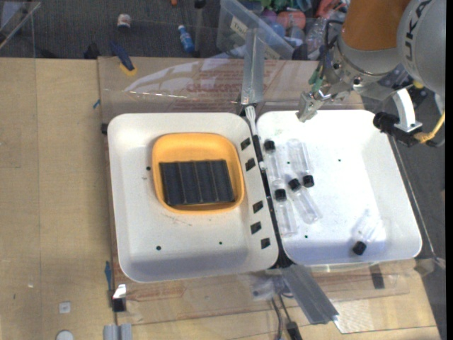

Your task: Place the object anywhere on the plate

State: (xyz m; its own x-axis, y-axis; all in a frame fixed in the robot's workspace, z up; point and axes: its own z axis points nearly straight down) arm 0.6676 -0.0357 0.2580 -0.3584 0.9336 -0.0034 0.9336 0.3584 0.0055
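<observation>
An orange plate [197, 142] lies in the left bin [134, 239], and a dark grey ridged block [197, 182] rests flat on it. Several clear vials with black caps lie in the right bin [382, 168]: a cluster near its left wall [296, 184] and one alone at the front right [365, 234]. My gripper [308, 109] hangs over the far left edge of the right bin, above and behind the vial cluster. It is well to the right of the plate. I see nothing clearly between its tips.
A metal strip [250, 69] rises from the divider between the bins, just left of the gripper. Black clips [255, 185] line the divider. A clear box of colourful toys [283, 9] stands behind the bench. The arm's body [396, 27] fills the upper right.
</observation>
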